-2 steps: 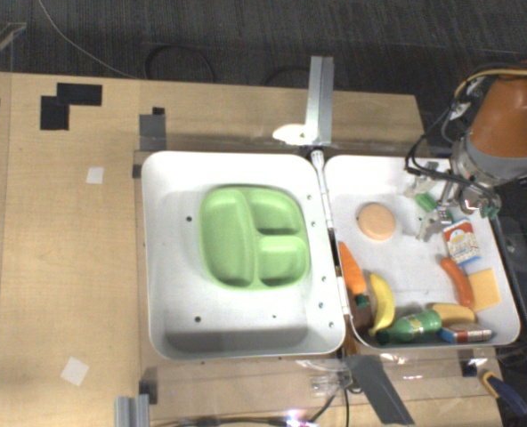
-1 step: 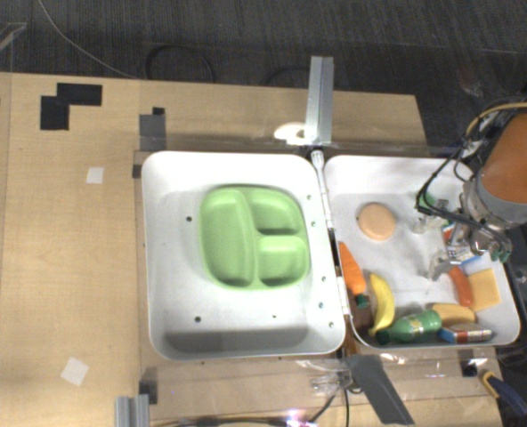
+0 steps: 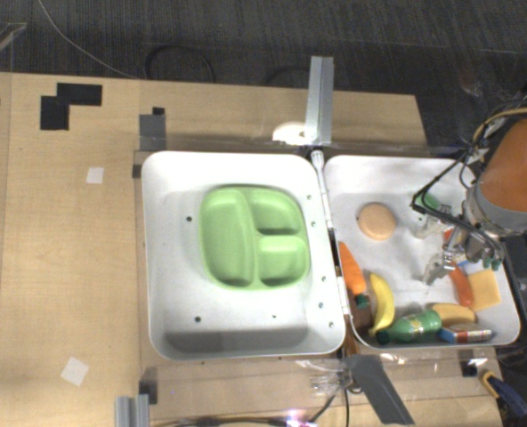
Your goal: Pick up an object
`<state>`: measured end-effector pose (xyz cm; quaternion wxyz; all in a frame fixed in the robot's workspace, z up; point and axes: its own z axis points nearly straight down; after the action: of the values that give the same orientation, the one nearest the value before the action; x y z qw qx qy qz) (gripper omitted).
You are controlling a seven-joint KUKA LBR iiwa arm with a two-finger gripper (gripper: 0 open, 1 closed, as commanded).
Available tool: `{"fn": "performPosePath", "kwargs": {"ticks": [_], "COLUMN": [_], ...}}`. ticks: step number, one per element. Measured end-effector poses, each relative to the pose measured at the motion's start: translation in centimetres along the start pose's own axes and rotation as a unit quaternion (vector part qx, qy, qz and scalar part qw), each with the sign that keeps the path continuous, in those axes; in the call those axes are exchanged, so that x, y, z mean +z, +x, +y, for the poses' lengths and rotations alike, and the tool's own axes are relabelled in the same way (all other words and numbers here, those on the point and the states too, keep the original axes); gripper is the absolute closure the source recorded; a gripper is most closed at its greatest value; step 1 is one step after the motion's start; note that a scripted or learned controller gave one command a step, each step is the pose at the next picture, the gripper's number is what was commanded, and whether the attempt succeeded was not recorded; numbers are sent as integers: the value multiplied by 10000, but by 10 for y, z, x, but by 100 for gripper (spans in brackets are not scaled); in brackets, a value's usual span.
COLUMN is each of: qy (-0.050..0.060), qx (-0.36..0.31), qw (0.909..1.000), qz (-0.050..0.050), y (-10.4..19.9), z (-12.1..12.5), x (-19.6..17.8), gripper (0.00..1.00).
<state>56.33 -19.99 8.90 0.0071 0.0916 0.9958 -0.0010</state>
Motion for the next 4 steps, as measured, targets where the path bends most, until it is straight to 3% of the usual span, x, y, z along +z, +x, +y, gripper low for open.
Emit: {"fn": "performPosePath", "kwargs": {"ticks": [1, 2, 3, 4], "qy": [0, 3, 12, -8], "qx": [-325, 422, 383, -1973], "qw": [9995, 9991, 9992, 9803], "qz": [-6, -29, -110, 16], "y": [32, 62, 57, 63], "z": [-12, -17, -16, -7], "x": [-1, -2, -16, -54], "gripper": [0, 0, 100, 100]}}
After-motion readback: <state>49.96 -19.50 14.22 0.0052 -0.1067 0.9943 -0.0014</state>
